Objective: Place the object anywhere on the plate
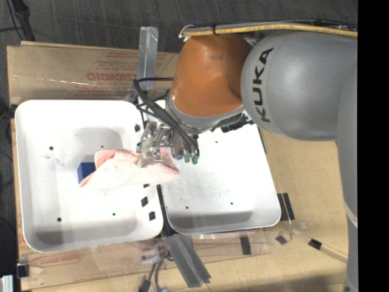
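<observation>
A pale pink, flat, plate-like thing (pixel 124 169) lies tilted in the left bin (pixel 36 163), and its right edge reaches over the wall between the two bins. A blue block (pixel 86 172) sits at its left edge, partly hidden under it. My gripper (pixel 151 155) hangs from the orange-banded wrist (pixel 206 78) right at the pink thing's upper right edge, touching it or just above it. The gripper's tip is mixed in with the pink surface.
The right bin (pixel 225 187) lies under the arm's wrist. Two green-tipped parts (pixel 194 160) of the tool hang over its left side. Cables (pixel 146 99) run from the wrist past the left bin's far right corner. Cardboard (pixel 73 66) lies under both bins.
</observation>
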